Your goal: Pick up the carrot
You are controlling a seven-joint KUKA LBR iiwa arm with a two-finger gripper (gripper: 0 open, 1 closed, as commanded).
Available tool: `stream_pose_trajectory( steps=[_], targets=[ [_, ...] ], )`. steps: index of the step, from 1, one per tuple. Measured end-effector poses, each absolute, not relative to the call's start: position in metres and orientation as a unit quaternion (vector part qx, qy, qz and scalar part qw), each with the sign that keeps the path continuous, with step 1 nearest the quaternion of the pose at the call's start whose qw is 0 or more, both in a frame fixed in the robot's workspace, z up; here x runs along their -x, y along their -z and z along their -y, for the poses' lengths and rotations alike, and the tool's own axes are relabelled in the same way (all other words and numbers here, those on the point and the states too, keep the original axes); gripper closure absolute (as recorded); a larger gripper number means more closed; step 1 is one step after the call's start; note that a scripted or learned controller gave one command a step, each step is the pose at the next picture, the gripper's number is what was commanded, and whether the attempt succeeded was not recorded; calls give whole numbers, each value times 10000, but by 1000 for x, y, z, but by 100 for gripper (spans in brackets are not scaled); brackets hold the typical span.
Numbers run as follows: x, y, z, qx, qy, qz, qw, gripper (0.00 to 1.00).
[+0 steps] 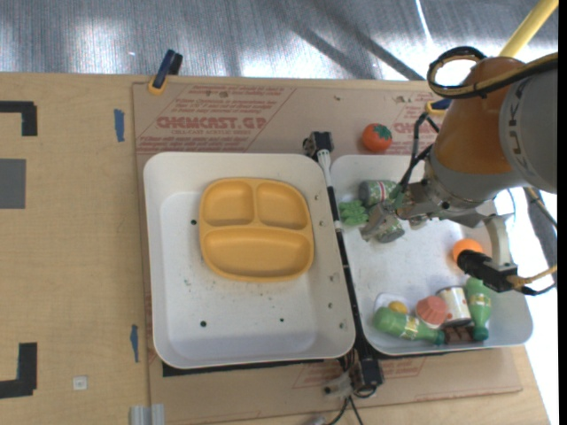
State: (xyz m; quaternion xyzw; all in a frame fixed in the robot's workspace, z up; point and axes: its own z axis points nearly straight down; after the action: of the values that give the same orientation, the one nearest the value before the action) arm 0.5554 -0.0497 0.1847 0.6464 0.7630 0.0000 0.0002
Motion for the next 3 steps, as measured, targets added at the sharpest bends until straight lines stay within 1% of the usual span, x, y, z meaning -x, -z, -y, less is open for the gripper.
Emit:
stream_pose_trajectory(
  steps=[1,2,3],
  targets=[
    [-515,-185,75,-5954,2,-8034,-9,0],
    [-479,-184,40,-5667,1,-8239,-10,0],
    [-479,-184,40,-5669,1,-8238,-8,0]
  ],
)
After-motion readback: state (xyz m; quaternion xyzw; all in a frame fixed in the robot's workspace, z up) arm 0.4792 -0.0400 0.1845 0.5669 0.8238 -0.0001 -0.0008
